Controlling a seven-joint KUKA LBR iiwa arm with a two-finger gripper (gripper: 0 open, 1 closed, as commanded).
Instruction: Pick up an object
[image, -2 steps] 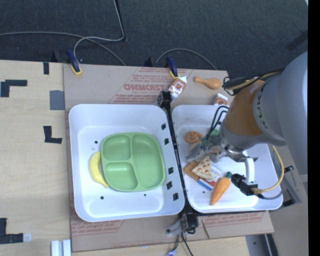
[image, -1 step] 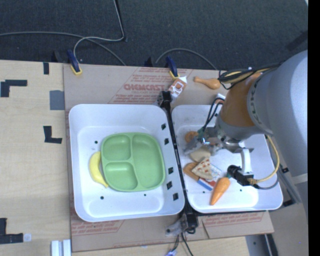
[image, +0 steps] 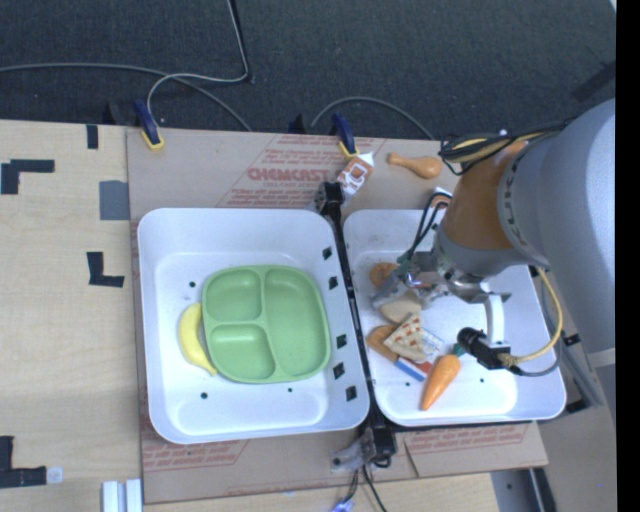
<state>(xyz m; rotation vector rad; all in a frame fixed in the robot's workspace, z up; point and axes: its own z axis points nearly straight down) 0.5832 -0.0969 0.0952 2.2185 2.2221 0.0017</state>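
Over the right bin (image: 540, 400), the hand (image: 408, 283) sits low among toy foods beside a carrot (image: 440, 381); its open or closed state cannot be determined

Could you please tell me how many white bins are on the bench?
2: the left bin holds a green divided plate and a banana; the right bin sits beside it, partly under the arm.

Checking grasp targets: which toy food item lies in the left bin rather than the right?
The yellow banana, tucked against the green divided plate in the left bin. The carrot and the rest lie in the right bin.
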